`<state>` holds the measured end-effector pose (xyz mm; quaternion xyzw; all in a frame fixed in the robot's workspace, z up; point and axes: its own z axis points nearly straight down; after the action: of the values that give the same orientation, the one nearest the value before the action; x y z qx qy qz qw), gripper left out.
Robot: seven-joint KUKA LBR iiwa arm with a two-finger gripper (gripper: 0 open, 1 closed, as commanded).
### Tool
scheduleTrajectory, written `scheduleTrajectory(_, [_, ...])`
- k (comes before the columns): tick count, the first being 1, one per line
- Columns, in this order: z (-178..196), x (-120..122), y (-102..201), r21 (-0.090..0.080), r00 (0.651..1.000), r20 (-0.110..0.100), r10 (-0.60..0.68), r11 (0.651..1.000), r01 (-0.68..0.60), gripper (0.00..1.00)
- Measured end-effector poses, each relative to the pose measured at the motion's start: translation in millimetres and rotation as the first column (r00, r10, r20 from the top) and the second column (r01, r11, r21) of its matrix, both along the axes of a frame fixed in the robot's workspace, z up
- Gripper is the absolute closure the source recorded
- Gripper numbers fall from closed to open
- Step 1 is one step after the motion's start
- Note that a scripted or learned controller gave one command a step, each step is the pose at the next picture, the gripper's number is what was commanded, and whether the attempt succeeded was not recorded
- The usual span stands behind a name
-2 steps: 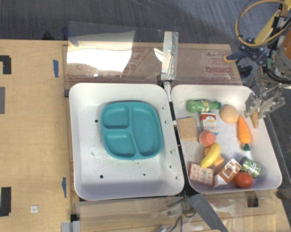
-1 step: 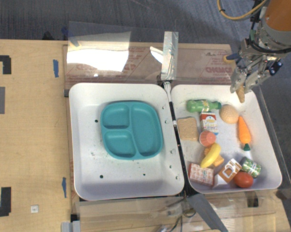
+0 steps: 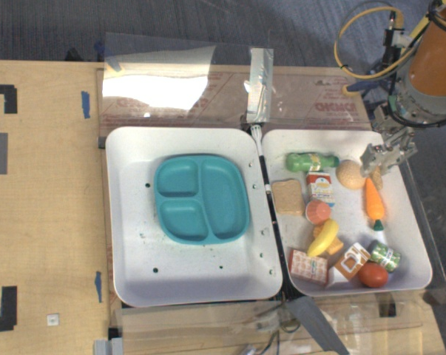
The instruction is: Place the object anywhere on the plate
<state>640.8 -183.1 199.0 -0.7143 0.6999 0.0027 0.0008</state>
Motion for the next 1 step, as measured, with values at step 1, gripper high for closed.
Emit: scheduleTrajectory(1, [23.6,27.6,61.3,-0.002,0.97,0.011,0.243,0.97,-0.243,1.0])
